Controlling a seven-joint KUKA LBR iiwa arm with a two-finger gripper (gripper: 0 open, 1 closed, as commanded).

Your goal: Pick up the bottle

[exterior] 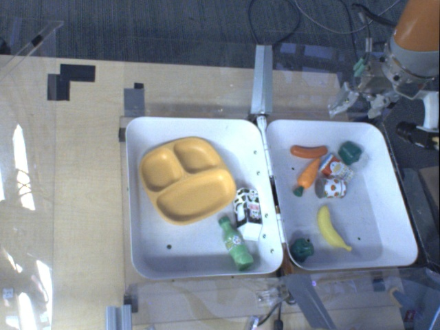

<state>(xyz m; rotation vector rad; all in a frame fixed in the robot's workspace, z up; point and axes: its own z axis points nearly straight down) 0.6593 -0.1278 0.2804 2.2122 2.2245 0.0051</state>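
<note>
We find the green bottle [236, 243] lying low in the left bin [137, 253], wedged beside the milk carton [247, 209], while our gripper [362, 96] hovers upper right beyond the bins, jaws spread and carrying nothing, seemingly parked clear.

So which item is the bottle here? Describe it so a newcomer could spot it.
Look in the left white bin, below the yellow divided plate. The green bottle lies near the front right corner, beside a black-and-white carton. It is that bin's only green thing.
</note>
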